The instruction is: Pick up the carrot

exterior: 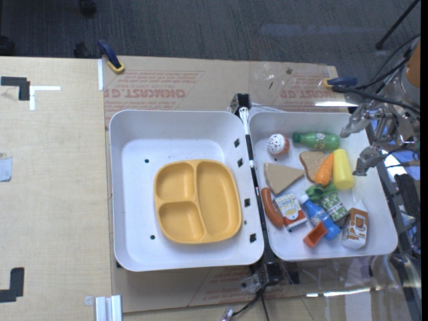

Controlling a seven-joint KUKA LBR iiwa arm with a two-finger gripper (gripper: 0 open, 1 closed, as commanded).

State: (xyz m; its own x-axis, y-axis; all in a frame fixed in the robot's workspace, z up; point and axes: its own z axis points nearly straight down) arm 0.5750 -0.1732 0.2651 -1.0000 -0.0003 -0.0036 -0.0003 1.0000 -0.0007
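The carrot (325,169) is orange with a green leafy top and lies slanted in the right bin (381,246). It rests on a brown bread slice (308,164) and touches a yellow piece (342,169) on its right. My gripper (359,144) hangs over the bin's right rim, just right of the yellow piece and apart from the carrot. Its fingers (364,162) are spread open with nothing between them.
Around the carrot the right bin holds a green bottle (317,140), a white ball (278,144), a tan wedge (282,176), a sausage (271,207) and several small cartons (314,212). In the left bin (127,179) lies a yellow divided plate (198,200).
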